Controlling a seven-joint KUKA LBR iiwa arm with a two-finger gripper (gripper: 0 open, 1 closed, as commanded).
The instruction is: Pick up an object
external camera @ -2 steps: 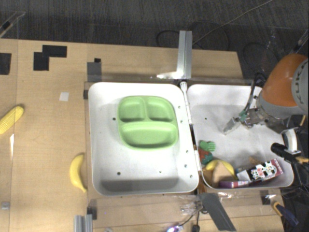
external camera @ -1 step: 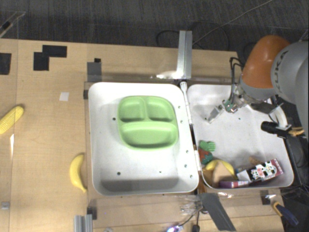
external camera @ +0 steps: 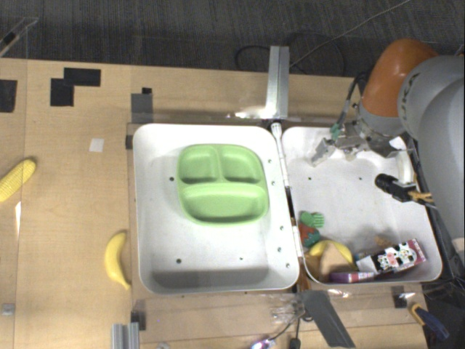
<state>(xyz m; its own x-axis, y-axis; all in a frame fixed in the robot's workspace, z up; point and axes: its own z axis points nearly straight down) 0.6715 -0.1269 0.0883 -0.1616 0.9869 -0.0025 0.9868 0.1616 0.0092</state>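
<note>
Gripper (external camera: 336,145): over the far end of the right bin (external camera: 341,187), above bare floor; I cannot tell its state from this angle.

Candidate objects, all at the bin's near end, well apart from it: green toy (external camera: 312,220), yellow piece (external camera: 328,253), patterned box (external camera: 396,258) along the near wall.

Left bin (external camera: 145,195): green divided tray (external camera: 221,182).

Surface: banana (external camera: 115,259), corn cob (external camera: 16,179).

My judgement: I would go for the green toy, the least crowded piece, descending straight.
</note>
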